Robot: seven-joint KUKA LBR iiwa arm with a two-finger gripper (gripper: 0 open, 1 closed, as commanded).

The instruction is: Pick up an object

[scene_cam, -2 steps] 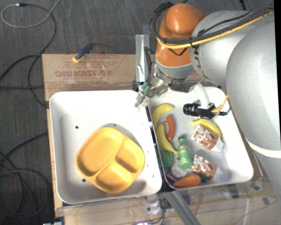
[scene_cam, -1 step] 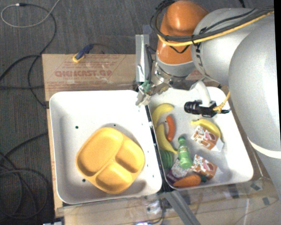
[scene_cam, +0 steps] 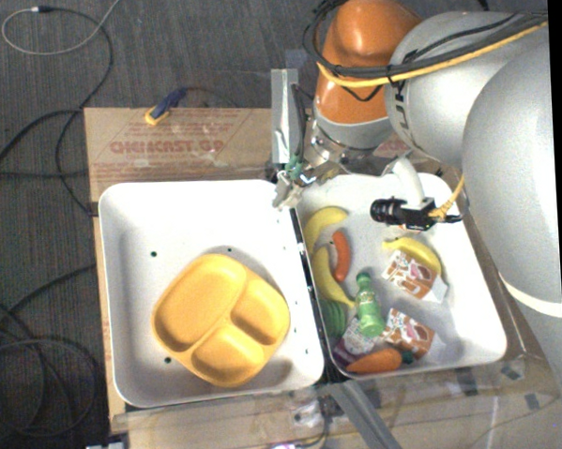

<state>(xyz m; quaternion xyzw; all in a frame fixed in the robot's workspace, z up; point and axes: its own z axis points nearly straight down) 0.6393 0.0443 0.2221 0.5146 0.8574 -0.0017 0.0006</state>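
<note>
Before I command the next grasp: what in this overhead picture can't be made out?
- Two-finger gripper: small and dark against the bin rims in the camera view; finger state unreadable.
- Dark purple item in the right white bin: buried under the green plastic bottle and orange carrot-shaped toy; identity unclear.
- Printed snack packets: labels too small to read.
- Right bin's far corner: covered by the grey arm.

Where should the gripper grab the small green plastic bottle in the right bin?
Probably the small green plastic bottle is best gripped across its narrow upper body near the cap, coming from above. It lies lengthwise among the yellow toy banana and snack packets, and its top looks least crowded.
</note>
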